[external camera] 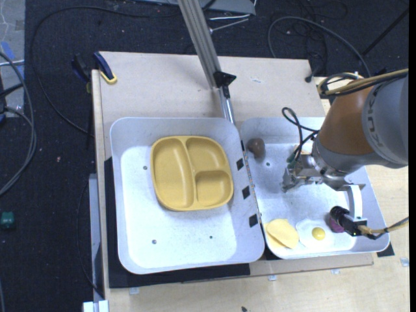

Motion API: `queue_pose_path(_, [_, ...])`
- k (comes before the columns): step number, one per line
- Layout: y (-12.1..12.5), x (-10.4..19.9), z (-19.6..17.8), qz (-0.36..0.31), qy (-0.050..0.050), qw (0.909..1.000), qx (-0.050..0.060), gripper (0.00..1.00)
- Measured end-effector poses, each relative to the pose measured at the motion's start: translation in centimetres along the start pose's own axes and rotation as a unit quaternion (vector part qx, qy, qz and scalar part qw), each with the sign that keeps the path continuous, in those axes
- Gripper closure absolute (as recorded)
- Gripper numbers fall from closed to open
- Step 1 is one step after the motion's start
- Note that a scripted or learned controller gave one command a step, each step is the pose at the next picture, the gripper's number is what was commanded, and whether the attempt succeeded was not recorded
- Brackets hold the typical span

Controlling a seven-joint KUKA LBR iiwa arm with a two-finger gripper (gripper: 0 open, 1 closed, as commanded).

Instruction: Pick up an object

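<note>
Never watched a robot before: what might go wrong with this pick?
The end effector hangs over bare floor of the right bin, between the brown round object and the toy fried egg; it may close on nothing. The egg lies flat beside a yellow slice, so it may slip.

Divided plate (192, 173) in left bin (130, 239); toy egg (313, 233) just right of wedge (281, 233) in right bin (273, 200).

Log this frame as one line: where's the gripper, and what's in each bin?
gripper: over right bin middle | right bin: brown lump, yellow slice, fried egg | left bin: yellow divided plate | pick: unconfirmed
</note>
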State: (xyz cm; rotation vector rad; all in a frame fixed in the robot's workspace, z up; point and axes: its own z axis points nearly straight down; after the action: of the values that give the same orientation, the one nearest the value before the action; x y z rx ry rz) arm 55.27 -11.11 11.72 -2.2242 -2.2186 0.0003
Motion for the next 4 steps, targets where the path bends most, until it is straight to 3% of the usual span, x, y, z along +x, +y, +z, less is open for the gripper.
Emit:
queue_pose_path(1, [0.6,0.0,-6.3,-0.003,-0.001,1.0,-0.003,1.0])
queue_pose_path(2, [0.7,0.0,-8.6,-0.003,0.0,1.0,-0.002,1.0])
queue_pose_path(4, [2.9,10.3,-10.3,-0.006,0.001,1.0,-0.001,1.0])
